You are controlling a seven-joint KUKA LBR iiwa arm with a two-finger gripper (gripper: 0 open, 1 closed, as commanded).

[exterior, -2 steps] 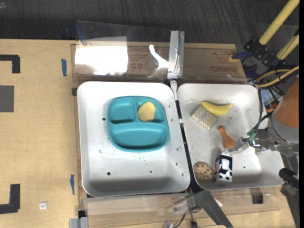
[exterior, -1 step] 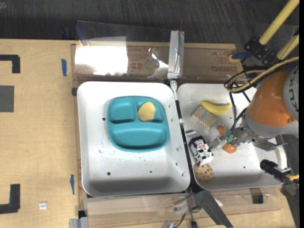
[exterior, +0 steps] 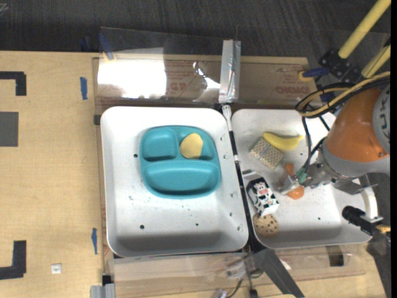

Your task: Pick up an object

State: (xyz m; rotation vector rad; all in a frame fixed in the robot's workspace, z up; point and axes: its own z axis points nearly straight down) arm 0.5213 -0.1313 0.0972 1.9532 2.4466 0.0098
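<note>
Gripper (exterior: pixel 294 180) is hanging low inside the right bin (exterior: pixel 322 225), and I am seeing its tip just above an orange piece (exterior: pixel 296 193); I cannot tell whether it is holding anything. Beyond the gripper, a banana (exterior: pixel 282 141) is lying beside a mesh sponge (exterior: pixel 267 153). Left of the gripper, a black-and-white cow toy (exterior: pixel 263 195) is resting above a cookie (exterior: pixel 266 223). Across the divider, a teal tray (exterior: pixel 177 174) is carrying a lemon (exterior: pixel 191 146) in the left bin (exterior: pixel 124 185).

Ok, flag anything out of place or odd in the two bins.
Nothing looks spilled or broken. The right bin holds a loose jumble: banana, mesh sponge, cow-patterned toy, cookie. The left bin's teal divided plate holds one yellow item.
</note>
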